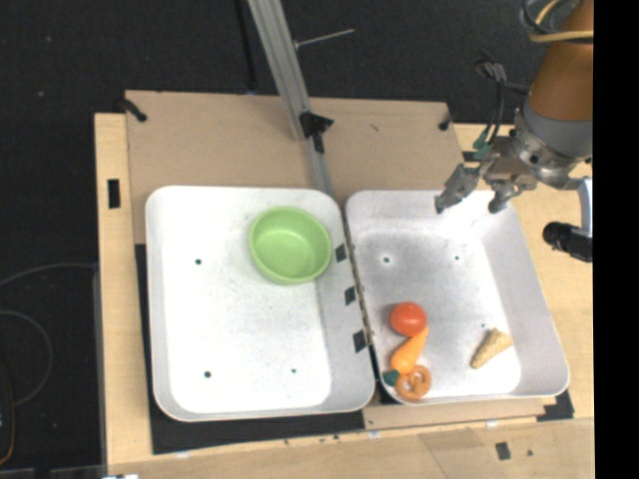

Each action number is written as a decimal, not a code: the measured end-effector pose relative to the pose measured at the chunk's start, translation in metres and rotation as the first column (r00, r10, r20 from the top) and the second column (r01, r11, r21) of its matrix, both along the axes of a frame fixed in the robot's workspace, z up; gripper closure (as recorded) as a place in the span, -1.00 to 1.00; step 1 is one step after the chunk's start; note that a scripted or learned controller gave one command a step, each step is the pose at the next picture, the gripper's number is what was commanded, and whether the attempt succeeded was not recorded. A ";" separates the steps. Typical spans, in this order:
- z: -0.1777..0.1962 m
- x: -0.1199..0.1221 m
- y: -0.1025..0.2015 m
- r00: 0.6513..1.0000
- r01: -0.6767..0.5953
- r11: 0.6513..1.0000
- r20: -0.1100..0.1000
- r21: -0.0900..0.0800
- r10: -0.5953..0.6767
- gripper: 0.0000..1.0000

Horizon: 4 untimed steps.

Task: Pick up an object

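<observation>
The arm (561, 78) is cut off at the right edge above the right bin (519, 257); the table (115, 267) runs off the bottom.

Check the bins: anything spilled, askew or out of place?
Nothing stands out. The green bowl sits upright in the left bin. The red ball, orange toy and tan wedge lie inside the right bin near its front edge. The claw hangs open over that bin's far edge, holding nothing.

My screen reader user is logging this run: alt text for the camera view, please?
The gripper hangs open over the right bin's far edge, holding nothing. That bin holds a tomato, a carrot and a beige wedge; the left bin holds a green bowl.
</observation>
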<state>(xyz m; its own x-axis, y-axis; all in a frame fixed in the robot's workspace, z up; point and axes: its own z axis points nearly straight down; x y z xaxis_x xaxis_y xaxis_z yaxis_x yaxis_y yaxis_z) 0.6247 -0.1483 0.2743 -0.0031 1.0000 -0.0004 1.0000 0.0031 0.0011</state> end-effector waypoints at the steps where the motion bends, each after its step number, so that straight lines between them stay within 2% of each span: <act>1: 0.000 0.000 0.000 1.000 0.000 1.000 0.000 0.000 0.000 -1.00; 3: -0.107 -0.019 -0.002 1.000 0.005 1.000 -0.006 -0.002 -0.005 -1.00; 4: -0.168 -0.021 -0.010 1.000 0.006 1.000 -0.006 -0.002 -0.006 -1.00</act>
<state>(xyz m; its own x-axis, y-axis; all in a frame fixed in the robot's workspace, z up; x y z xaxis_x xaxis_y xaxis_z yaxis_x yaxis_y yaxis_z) 0.6039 -0.1588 0.1059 0.0025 1.0000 -0.0020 1.0000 -0.0025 -0.0052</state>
